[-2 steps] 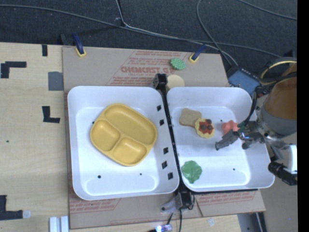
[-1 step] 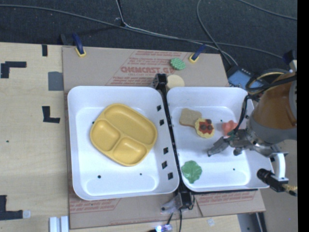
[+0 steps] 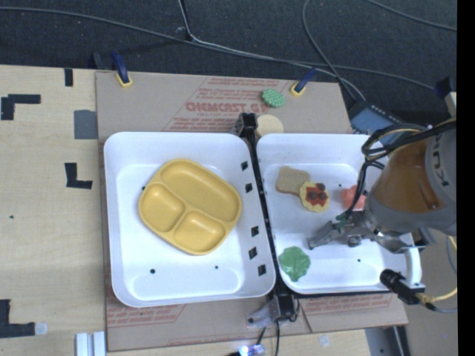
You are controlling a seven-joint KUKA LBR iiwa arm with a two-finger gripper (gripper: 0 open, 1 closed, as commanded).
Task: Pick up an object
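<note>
While the tool (image 3: 320,239) hovers, broccoli (image 3: 295,262) lies just beside.

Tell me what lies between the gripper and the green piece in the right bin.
Nothing: in the camera view only bare white bin floor separates the gripper from the green piece, which lies just below-left of it.

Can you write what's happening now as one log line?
gripper low in right bin | holding nothing seen | green toy nearby | yellow tray in left bin
</note>
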